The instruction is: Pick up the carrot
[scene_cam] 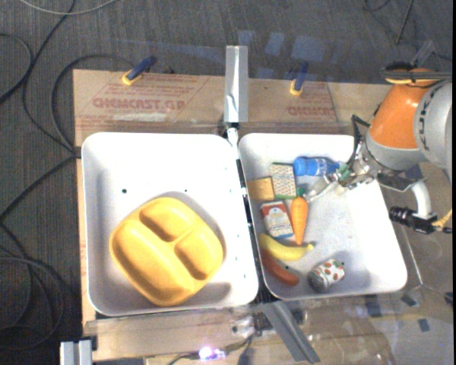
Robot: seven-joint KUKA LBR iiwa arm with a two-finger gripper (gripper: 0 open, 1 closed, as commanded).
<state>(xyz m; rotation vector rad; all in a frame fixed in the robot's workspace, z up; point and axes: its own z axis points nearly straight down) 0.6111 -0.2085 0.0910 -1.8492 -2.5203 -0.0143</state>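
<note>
The carrot (299, 218) is orange and lies lengthwise near the middle of the right bin (380, 234), thick end toward the back. My gripper (328, 185) reaches in from the right at the end of the grey arm, whose orange band (397, 125) sits above the bin's right rim. The gripper's tip hangs just to the right of and behind the carrot's thick end, close to a blue bottle (315, 166). Nothing shows held in it.
Around the carrot lie a red-and-white packet (276, 220), a banana (286, 249), a red sausage (280, 271), a spotted can (327, 274) and two cracker-like squares (273, 182). A yellow divided plate (167, 250) lies in the left bin (106, 166).
</note>
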